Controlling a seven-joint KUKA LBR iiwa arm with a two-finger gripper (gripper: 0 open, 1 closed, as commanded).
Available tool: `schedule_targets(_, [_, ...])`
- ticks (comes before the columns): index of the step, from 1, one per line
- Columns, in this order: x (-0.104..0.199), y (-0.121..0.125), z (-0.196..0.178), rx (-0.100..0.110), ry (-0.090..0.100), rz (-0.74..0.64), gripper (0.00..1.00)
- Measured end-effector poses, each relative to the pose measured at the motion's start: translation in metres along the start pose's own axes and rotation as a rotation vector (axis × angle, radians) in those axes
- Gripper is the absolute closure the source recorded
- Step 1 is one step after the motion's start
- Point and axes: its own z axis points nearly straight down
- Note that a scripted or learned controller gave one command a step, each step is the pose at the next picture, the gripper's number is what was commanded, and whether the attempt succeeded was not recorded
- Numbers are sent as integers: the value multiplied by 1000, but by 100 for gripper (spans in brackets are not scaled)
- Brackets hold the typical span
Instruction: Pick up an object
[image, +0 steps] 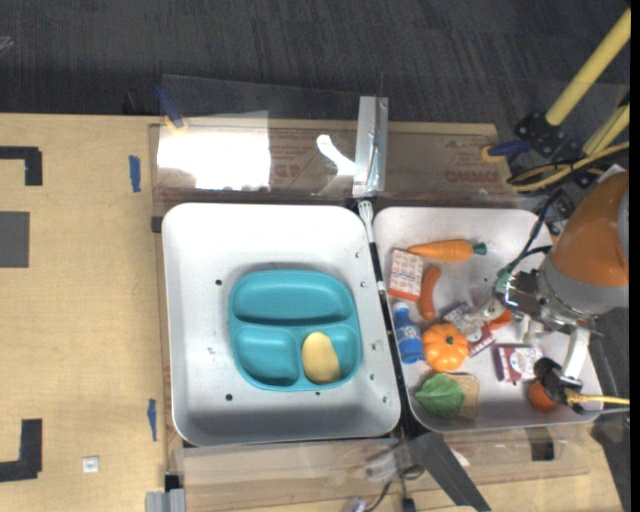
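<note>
Green leafy toy vegetable (440, 393) lies nearest. Left white bin (190, 300) holds a teal divided tray (285, 300). Right white bin (510, 222) crowds the pickable toys, so the gripper (512, 298) hangs there beside an orange toy pumpkin (445, 345); whether its grip is open or closed, I cannot tell.

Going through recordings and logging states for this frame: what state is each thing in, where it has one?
teal tray: flat in the left bin, one compartment filled.
yellow potato: resting in the tray's lower right compartment.
carrot: lying on its side in the right bin, loose.
orange pumpkin: sitting stem up, loose.
sausage: lying flat, loose.
gripper: low over the right bin, no object visibly held.
</note>
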Motion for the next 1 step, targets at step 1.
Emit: schedule_targets(1, [2,1,-10,0,3,0,100])
